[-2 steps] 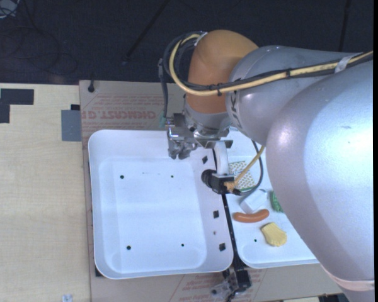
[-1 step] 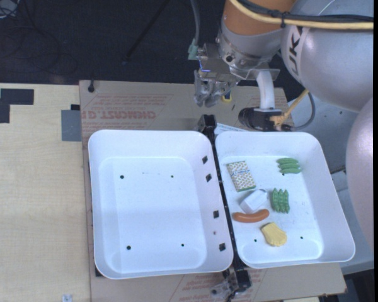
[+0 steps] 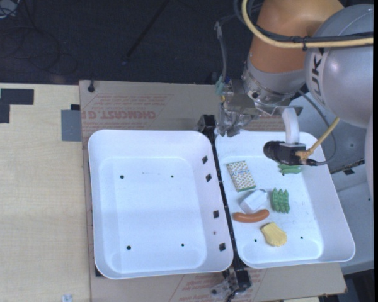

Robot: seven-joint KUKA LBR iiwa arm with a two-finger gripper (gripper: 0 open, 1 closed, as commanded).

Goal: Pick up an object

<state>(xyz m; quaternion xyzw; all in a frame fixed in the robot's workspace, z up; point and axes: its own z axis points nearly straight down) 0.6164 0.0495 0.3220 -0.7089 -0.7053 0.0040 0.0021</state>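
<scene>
Yellow piece (image 3: 274, 234) lies below the sausage (image 3: 251, 216), its long axis left-right.

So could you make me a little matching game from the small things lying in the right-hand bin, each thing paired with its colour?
Things:
1. sausage-shaped toy
2. ridged bumpy toy
3. lumpy chunk nearest the front wall
4. small block beside the sausage shape

Colours:
A. yellow
B. white
C. orange-red
D. green

Pairs: 1-C, 2-D, 3-A, 4-B

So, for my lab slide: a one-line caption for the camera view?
Grey KUKA arm's gripper hovers over the right white bin holding small toy foods, beside the left white bin.
</scene>
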